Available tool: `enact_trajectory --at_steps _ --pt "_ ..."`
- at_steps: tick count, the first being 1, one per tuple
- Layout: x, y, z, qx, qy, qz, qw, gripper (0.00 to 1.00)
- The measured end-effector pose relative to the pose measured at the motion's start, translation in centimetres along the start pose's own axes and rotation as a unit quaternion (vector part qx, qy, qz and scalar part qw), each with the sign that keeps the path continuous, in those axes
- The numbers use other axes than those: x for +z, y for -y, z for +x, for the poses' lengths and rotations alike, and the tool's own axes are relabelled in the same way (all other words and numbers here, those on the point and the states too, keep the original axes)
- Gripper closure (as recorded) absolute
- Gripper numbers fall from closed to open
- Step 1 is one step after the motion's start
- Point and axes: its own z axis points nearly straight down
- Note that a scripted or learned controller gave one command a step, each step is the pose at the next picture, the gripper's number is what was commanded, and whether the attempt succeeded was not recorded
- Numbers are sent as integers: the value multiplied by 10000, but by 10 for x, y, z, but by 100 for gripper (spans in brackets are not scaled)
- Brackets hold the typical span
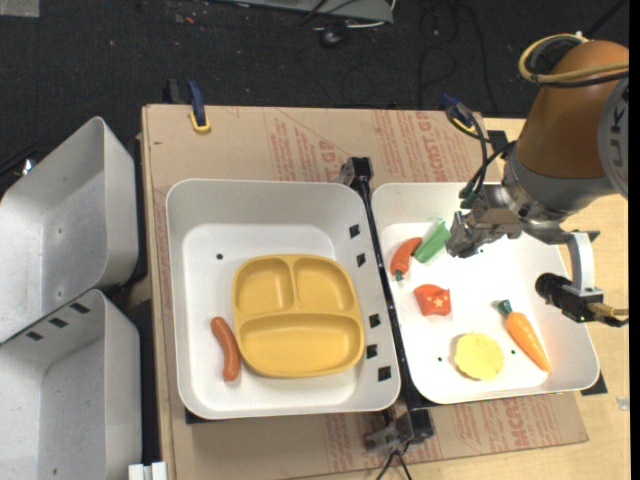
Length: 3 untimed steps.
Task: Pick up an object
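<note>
From my seat I see the jaws (pixel 467 242) hanging low over the far part of the right bin (pixel 580 376), and I cannot tell how they stand; the wrist's dark body hides them.

The nearest candidate is the green piece (pixel 433 241), lying just to the jaws' left, close enough that I can't say whether they touch it. Its long axis runs diagonally, from upper right down to lower left, where it meets the curved orange-red pepper (pixel 402 256).

The red chunk (pixel 433 299) sits toward me and slightly left of the jaws. The carrot (pixel 524 335) and yellow disc (pixel 479 356) lie farther toward me, well apart from them.

I judge the green piece the likely target, calling for a short shift left and a grip across its narrow width.
</note>
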Motion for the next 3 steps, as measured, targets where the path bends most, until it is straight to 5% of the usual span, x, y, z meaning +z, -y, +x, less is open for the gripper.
enact_trajectory --at_steps 3 --pt "0 -25 156 -2 0 -4 10000 100"
